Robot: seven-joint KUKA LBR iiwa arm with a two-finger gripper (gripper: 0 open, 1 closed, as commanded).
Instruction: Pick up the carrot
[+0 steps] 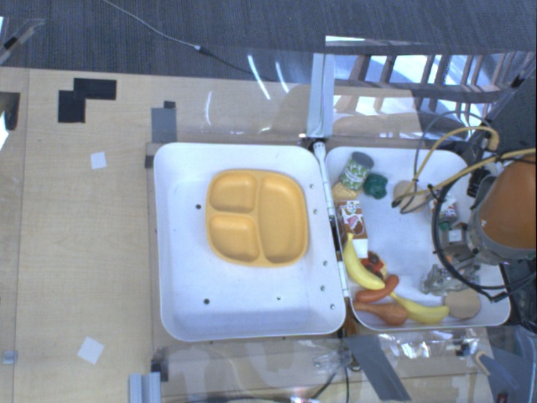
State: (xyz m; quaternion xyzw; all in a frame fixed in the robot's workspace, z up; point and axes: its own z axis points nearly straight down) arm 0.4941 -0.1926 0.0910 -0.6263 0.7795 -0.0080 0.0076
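Two bins sit side by side on the bench, touching along their inner walls. In the left bin a divided plate lies near the middle, a little toward the far side. Over in the right bin, things crowd the left wall: a can at the far end, a bottle nearer, then a banana running along the wall. Against the near wall lies the carrot, with a second banana just right of it. The gripper hangs over the bin's near right part.
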